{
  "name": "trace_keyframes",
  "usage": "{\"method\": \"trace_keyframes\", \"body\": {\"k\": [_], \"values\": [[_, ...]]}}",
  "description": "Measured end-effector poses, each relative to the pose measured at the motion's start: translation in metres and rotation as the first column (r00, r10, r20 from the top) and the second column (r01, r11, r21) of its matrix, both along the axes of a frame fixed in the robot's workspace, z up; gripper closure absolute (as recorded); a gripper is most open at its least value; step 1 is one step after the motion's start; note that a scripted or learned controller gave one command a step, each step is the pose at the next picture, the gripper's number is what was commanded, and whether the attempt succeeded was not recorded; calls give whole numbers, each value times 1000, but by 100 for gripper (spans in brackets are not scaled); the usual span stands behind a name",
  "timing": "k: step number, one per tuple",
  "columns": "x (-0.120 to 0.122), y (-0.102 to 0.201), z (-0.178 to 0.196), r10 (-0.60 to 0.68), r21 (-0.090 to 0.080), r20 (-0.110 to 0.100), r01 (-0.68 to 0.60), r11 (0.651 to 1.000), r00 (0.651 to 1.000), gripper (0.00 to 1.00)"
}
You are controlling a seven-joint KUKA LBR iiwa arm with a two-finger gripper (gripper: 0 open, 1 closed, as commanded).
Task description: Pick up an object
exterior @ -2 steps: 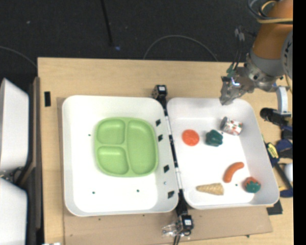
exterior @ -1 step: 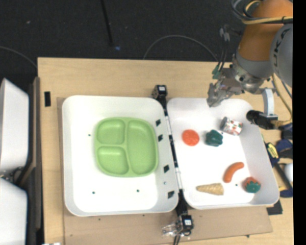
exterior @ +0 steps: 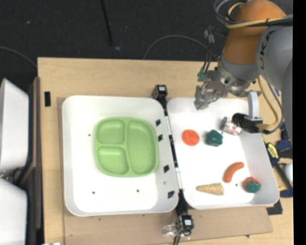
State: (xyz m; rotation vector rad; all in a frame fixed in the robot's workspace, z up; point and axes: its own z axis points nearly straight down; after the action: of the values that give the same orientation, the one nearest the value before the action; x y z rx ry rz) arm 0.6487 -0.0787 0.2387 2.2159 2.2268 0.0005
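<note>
My claw (exterior: 203, 102) hangs over the right bin (exterior: 255, 152) near its 11 o'clock corner; whether it is open, I cannot tell. Nearest is the orange disc (exterior: 190, 137), toward 6 o'clock. I should centre above it before descending.

My wooden bench (exterior: 51, 137) carries two white bins: left bin (exterior: 76, 188) mid-frame, right bin (exterior: 204, 167) at lower right.

The grey arm (exterior: 273, 45) is seen reaching in from the right, its orange band (exterior: 247, 27) set above the wrist. The gripper (exterior: 203, 102) is pointed downward and to the left, with nothing seen between its tips.
</note>
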Motion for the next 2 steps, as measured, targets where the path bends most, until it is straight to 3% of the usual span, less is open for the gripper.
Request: {"method": "trace_keyframes", "body": {"k": [2], "values": [[-19, 93, 14, 2, 1, 0, -2, 1000, 1000, 100]]}}
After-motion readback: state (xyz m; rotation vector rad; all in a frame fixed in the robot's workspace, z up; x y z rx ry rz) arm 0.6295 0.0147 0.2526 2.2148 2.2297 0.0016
